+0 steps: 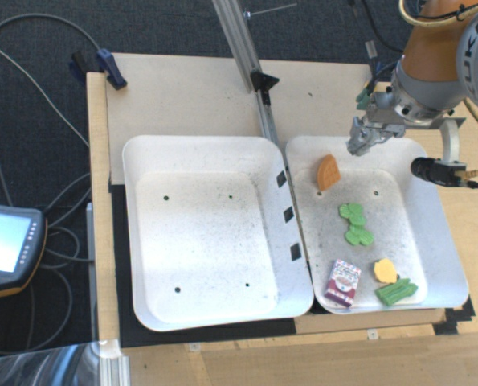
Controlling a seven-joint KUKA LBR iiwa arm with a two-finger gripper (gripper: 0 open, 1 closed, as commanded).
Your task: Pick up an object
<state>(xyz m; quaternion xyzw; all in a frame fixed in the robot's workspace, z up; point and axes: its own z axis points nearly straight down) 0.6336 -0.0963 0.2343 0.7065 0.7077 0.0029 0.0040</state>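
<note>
Camera view: gripper (360, 145) seen over the far rim of the right bin (431, 240), nothing seen held, jaw opening cannot be told. Orange piece (328, 171) lies just beside it; green toy (355, 223) mid-bin; small printed box (343, 282), print unreadable, yellow piece (385, 270) and green bundle (396, 291) near the front rim

Two white, black-speckled plastic bins (206, 147) on tan wooden surface (182, 87); orange wedge-shaped piece (328, 172), green lumpy toy (355, 223), yellow chunk (385, 271), green ridged block (396, 291), pink-purple printed packet (343, 282).
</note>
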